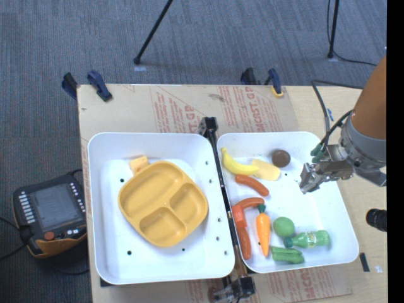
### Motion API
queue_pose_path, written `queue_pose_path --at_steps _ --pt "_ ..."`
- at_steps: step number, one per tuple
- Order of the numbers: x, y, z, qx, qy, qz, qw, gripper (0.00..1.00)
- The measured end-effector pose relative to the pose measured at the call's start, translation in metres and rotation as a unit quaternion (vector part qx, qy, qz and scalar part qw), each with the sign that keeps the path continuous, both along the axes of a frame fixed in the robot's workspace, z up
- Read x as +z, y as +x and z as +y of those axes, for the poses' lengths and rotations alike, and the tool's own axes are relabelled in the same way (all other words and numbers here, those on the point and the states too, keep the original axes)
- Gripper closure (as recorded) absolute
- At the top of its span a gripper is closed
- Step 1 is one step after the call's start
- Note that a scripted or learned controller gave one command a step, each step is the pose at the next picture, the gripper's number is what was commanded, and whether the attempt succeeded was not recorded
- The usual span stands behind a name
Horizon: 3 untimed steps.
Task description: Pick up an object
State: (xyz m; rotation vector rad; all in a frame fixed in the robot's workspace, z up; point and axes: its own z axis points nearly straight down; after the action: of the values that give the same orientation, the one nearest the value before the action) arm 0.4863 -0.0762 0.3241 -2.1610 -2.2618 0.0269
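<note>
Gripper (pixel 311 180) above right bin (pixel 328 232), near its right edge, nothing between fingers; open or closed, cannot tell. Banana (pixel 237 164), carrot (pixel 263 228), sausages (pixel 251 184) below-left.

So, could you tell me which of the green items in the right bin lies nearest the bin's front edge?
The dark green piece, lying flat below the green bottle and the round green ball, which sit farther back.
</note>
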Motion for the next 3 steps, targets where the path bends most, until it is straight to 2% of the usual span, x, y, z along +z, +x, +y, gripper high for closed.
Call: queue_pose_path --at_steps 3 --pt "0.025 0.006 0.001 0.017 -0.002 0.0 0.9999 1.0"
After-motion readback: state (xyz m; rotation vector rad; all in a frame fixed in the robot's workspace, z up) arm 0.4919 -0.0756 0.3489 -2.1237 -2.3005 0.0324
